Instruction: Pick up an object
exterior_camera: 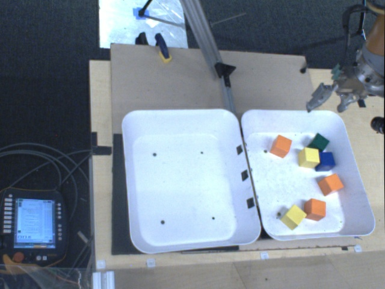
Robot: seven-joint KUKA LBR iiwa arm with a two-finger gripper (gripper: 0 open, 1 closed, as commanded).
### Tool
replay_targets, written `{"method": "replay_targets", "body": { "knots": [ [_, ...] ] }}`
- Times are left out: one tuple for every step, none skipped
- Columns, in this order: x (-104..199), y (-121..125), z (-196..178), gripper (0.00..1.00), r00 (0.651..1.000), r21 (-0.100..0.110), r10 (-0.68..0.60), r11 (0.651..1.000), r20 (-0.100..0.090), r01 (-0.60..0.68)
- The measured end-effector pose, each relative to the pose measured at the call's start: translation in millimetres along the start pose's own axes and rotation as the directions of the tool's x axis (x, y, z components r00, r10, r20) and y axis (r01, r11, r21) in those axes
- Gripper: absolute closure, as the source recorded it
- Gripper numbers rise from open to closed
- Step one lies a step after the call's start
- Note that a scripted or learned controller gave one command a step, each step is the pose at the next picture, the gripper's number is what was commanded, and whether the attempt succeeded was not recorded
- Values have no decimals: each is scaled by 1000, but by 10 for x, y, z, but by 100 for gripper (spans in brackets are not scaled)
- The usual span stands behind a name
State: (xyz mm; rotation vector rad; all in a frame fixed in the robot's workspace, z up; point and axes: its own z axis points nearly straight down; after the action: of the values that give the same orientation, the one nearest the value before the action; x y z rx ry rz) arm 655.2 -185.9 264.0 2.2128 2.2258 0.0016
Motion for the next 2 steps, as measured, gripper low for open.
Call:
{"method": "replay_targets", "body": {
  "knots": [
    [-2, -1, -1, 0, 1000, 1, 0, 1000, 0, 0],
    [-17, -23, 411, 0, 1000, 3, 3, 1000, 0, -3]
  ]
}}
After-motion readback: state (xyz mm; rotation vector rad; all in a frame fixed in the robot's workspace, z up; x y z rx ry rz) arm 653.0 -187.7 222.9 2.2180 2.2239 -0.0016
